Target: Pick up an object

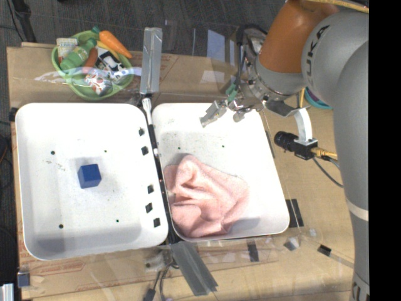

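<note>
Camera view is looking down at a slant on two white bins lying side by side. Sitting beyond the left bin (37, 168), at about eleven o'clock from its centre, is a green bowl (88, 88) heaped with toy food and small clutter. Resting on that bin's floor, a little left of middle, is a blue cube (89, 175), standing alone and well apart from the walls. Across the divider, a pink cloth (207, 196) is lying bunched in the right bin (263, 162), filling its near half from roughly five to seven o'clock.

Hanging over the right bin's far edge, at about twelve o'clock, is the gripper (224, 111), reaching in from the right under the orange-banded wrist. Its two fingers are standing spread apart, with nothing between them, and it is hovering clear of both cloth and cube.

By my reading, the pick is only at the approach stage: no object is being held. The cloth is the nearer candidate, so the next move is calling for travel toward six o'clock, a descent onto a raised fold, then a firm close. Soft fabric may be slipping free if only a thin layer is pinched.
</note>
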{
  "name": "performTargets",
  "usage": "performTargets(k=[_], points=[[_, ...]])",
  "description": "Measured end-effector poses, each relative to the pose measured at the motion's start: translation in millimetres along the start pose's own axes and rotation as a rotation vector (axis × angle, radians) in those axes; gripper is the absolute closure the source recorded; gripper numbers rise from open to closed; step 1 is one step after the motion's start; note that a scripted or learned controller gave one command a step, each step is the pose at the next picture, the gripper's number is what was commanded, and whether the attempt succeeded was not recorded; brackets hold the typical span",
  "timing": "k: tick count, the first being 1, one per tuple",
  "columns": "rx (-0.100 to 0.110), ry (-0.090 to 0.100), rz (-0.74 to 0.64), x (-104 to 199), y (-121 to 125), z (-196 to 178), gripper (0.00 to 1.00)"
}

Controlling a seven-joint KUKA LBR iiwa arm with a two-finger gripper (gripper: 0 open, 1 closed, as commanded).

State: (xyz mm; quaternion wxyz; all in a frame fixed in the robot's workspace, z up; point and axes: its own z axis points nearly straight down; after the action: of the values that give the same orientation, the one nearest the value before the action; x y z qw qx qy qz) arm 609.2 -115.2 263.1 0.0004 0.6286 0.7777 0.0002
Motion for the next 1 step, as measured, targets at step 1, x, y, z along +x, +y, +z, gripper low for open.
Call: performTargets(k=[1], points=[[0.007,0.003,0.09,1.4,-35.2,162.4,0.0]])
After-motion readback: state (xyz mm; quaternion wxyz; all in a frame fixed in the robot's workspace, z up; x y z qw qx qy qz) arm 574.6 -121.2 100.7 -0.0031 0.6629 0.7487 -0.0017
